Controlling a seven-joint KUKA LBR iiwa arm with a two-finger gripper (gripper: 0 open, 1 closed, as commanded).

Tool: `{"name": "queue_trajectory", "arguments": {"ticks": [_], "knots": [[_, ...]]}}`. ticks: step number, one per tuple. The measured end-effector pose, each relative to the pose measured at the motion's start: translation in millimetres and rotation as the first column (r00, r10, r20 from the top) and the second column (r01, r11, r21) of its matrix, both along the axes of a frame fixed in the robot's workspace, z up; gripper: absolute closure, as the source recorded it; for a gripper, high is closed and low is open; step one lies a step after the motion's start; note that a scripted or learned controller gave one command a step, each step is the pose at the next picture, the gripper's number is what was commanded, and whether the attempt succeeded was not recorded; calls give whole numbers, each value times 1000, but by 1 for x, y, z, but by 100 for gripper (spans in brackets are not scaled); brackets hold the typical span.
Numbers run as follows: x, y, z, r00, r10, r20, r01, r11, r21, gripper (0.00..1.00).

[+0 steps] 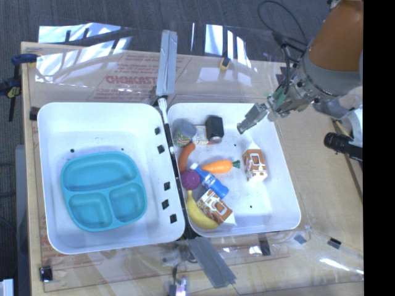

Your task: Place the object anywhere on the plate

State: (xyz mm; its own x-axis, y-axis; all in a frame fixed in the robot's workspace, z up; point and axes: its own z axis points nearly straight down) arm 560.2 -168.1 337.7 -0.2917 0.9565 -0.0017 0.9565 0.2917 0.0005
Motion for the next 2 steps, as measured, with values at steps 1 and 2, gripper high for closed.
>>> {"name": "queue_trajectory", "arguments": {"ticks": [1,2], "knots": [[1,1,10,1000,7,0,-7,1000,-2,100],[-83,-26,36,997,84,1,-84,997,0,100]]}}
